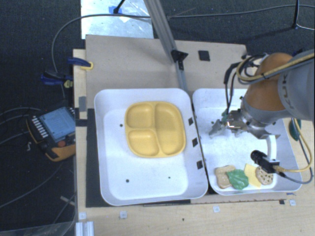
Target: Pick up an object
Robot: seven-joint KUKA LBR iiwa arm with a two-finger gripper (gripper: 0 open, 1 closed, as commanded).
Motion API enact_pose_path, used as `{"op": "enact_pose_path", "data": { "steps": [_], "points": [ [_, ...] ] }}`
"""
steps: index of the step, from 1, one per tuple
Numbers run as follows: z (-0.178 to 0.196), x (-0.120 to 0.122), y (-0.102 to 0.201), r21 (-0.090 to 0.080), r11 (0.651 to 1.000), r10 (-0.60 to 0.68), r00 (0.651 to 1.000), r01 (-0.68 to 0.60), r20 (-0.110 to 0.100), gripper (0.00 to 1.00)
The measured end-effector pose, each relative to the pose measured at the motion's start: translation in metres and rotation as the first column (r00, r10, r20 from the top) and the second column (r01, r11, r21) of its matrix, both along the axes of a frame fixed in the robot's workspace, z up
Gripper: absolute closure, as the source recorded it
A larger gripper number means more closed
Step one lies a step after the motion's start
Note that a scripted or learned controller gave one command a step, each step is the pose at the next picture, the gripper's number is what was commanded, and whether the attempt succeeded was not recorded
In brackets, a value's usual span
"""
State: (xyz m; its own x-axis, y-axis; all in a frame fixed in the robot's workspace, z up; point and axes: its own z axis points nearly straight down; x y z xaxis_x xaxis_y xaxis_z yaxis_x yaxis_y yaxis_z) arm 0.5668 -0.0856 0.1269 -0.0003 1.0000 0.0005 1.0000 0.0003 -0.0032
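Several small toy foods lie along the front edge of the right bin (211, 102): a tan bread slice (224, 175), a green leafy piece (239, 179), a yellow cheese wedge (252, 175) and a speckled cookie (266, 177). My gripper (226, 130) hangs over the middle of that bin, behind the foods and well apart from them. Its fingers are open with nothing between them. The grey arm with its orange band (268, 82) comes in from the right and covers the bin's right part.
In the left bin (106, 181) sits a yellow divided plate (155, 129). A black cable plug (259, 157) hangs off the arm just above the cheese. A metal pole (162, 26) slants across the back of the bench.
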Motion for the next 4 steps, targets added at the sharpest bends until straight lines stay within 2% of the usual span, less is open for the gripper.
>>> {"op": "enact_pose_path", "data": {
  "steps": [1,2,3,4],
  "points": [
    [0.013,0.002,0.0,-0.001,1.0,0.0,1.0,0.0,0.006,1.0],
    [0.06,-0.003,-0.005,-0.001,1.0,-0.001,1.0,0.001,0.009,1.0],
    [0.122,-0.008,-0.003,-0.002,1.0,0.004,1.0,-0.004,0.012,1.0],
    [0.134,-0.007,-0.003,-0.001,1.0,0.005,1.0,-0.005,0.006,1.0]
  ]
}}
